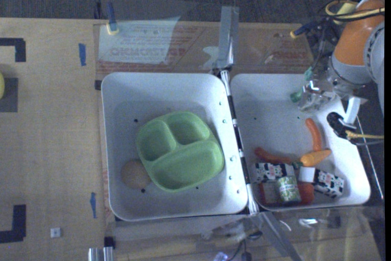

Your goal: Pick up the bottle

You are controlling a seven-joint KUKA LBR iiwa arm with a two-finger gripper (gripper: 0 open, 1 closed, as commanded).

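What looks like the bottle (pixel 288 188), a small item with a greenish label, lies on its side in the pile at the front of the right bin (pixel 269 113). My gripper (pixel 313 97) hangs over that bin's far right corner, well behind the pile and apart from it. A small green bit (pixel 296 95) shows just left of the gripper's tip; what it is stays unclear.
Around the bottle lie two cow-patterned boxes (pixel 267 172) (pixel 330 182), a red piece (pixel 273 156) and two orange carrot-like pieces (pixel 314 134) (pixel 315 157). The left bin (pixel 119 101) holds a green divided plate (pixel 179 150) and a tan ball (pixel 135 174). A black cable end (pixel 337 122) hangs by the right wall.
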